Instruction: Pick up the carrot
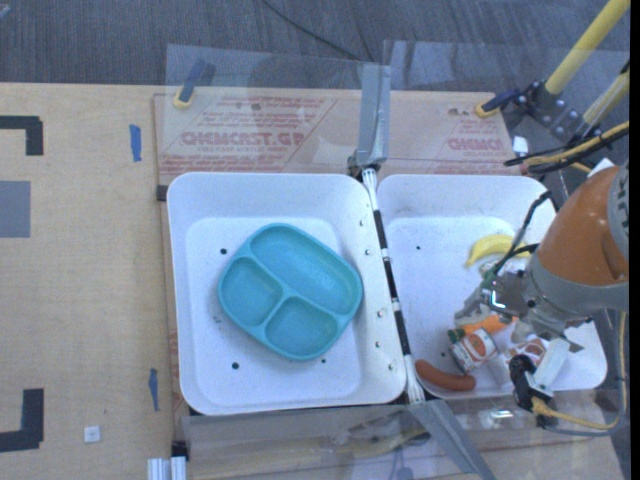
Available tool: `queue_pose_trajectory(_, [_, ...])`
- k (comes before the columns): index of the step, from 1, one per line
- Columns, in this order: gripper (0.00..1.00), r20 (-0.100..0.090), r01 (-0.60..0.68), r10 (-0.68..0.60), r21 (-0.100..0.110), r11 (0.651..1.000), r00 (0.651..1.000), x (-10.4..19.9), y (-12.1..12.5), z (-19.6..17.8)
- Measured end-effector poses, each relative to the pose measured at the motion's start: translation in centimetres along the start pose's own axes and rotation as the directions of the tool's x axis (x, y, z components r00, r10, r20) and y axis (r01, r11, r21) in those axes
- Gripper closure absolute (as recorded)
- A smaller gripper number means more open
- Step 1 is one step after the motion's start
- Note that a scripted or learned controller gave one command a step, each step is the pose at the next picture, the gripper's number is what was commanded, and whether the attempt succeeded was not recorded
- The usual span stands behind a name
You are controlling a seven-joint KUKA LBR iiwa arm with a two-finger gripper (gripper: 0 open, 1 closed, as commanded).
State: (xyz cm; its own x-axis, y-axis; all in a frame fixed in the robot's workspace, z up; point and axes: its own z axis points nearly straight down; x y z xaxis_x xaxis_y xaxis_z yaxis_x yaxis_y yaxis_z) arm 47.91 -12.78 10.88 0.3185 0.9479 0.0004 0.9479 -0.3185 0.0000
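I am showing an orange band [585,233] over my grey wrist [570,298]; black cables are trailing at 5 o'clock.

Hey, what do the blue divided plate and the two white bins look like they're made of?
The blue divided plate looks like moulded plastic or silicone: one even turquoise colour, rounded rims, a soft matte sheen. The left bin and right bin look like thin formed white plastic, judging by their smooth rounded corners and slightly glossy walls, though that is a guess from looks.

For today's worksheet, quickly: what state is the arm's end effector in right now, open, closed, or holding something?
End effector: cannot be told; it sits low in the right bin over the carrot, with no clear grasp visible.
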Motion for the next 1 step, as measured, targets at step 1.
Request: queue_pose_trajectory(1, [0.0, -0.004, -0.026, 0.026, -0.004, 1.0, 1.0, -6.74, 2.52, 2.11])
